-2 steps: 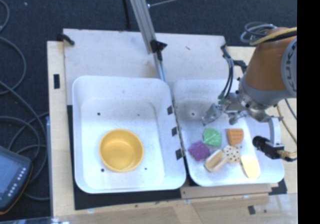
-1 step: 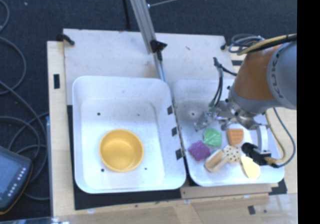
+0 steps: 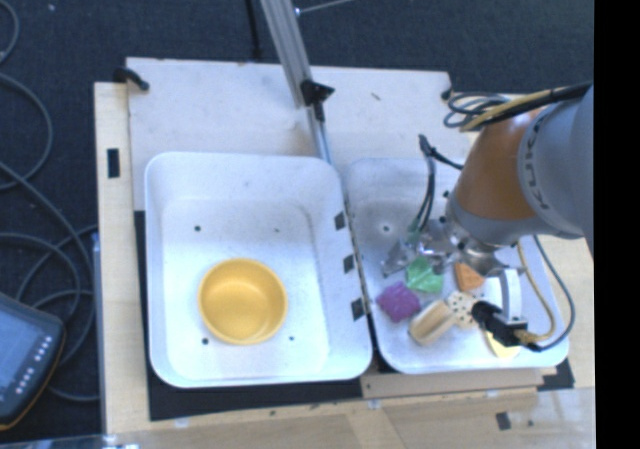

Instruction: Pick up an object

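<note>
In the right bin [image 3: 385, 192] lie a purple lump [image 3: 398, 301], a green piece [image 3: 425, 278], a tan wooden block [image 3: 431, 323], a small white dotted cube [image 3: 460, 306] and an orange piece [image 3: 468, 277]. My gripper [image 3: 410, 253] hangs low over the middle of this bin, just above and left of the green piece, with the grey and orange wrist behind it to the right. Nothing can be made out in its grasp. The wrist partly covers the orange piece.
The left bin [image 3: 175, 187] holds a yellow bowl [image 3: 243, 300] near its front. A slanted metal post [image 3: 285, 32] rises behind the bins. Cables run along the wrist at the right bin's far right side.
</note>
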{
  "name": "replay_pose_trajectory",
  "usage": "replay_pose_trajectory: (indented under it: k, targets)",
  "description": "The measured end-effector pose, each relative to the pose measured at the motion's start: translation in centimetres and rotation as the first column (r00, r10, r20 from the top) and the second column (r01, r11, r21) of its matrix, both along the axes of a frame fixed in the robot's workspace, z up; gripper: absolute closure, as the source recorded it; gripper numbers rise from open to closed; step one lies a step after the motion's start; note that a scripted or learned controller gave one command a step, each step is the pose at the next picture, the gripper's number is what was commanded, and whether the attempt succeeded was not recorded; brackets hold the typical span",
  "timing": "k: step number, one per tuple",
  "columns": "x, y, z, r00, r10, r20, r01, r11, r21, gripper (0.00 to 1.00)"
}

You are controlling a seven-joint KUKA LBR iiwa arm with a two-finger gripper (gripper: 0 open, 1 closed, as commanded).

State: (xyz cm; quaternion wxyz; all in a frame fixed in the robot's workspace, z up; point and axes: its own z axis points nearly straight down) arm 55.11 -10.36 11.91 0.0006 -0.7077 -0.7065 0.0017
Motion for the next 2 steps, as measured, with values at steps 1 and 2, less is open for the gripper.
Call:
replay_pose_trajectory:
  k: [1,2]
  targets:
    - [0.3,0.0,1.4,1.000,-0.006,0.009,0.006,1.000,0.001,1.00]
    - [-0.5,-0.5,7.1,1.000,-0.004,0.011,0.004,1.000,0.000,1.00]
